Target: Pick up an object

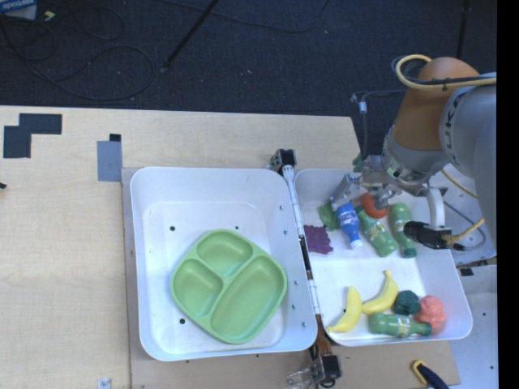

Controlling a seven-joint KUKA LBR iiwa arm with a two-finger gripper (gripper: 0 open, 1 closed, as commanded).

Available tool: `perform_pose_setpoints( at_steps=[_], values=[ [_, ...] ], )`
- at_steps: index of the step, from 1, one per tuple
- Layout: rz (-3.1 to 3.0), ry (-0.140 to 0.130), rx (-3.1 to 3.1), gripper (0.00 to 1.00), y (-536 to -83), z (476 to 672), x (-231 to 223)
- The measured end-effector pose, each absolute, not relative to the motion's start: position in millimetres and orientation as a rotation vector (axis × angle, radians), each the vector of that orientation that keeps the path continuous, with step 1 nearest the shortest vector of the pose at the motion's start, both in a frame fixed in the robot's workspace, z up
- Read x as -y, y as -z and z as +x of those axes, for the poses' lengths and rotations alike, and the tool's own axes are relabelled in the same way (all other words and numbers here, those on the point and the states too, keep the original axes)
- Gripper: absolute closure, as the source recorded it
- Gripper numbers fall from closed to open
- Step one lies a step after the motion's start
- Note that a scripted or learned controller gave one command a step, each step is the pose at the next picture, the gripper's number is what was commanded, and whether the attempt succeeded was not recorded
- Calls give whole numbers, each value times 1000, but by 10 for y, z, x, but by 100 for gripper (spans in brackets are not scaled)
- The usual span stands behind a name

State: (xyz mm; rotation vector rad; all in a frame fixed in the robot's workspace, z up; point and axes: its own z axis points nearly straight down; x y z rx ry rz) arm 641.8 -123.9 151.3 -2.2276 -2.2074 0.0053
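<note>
Right white bin (454,331), hand (369,186) above blue bottle (349,224), grip state unclear

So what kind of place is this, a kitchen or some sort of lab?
Most likely a robotics lab. A grey arm reaches over two white bins on a wooden bench; one holds a green divided plate, the other toy bananas. Cables trail across the dark floor.

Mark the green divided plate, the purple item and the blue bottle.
green divided plate (229,286): camera view, middle ridge.
purple item (317,239): camera view, its centre.
blue bottle (349,223): camera view, its body.
</note>
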Motion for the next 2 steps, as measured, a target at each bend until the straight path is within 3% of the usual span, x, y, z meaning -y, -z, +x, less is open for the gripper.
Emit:
perform_pose_setpoints(
  at_steps=[1, 2],
  values=[
    [-2221, 0, 2223, 0, -882, 6441, 944],
    [-2220, -4, 2216, 100, -985, 6435, 953]
  ],
)
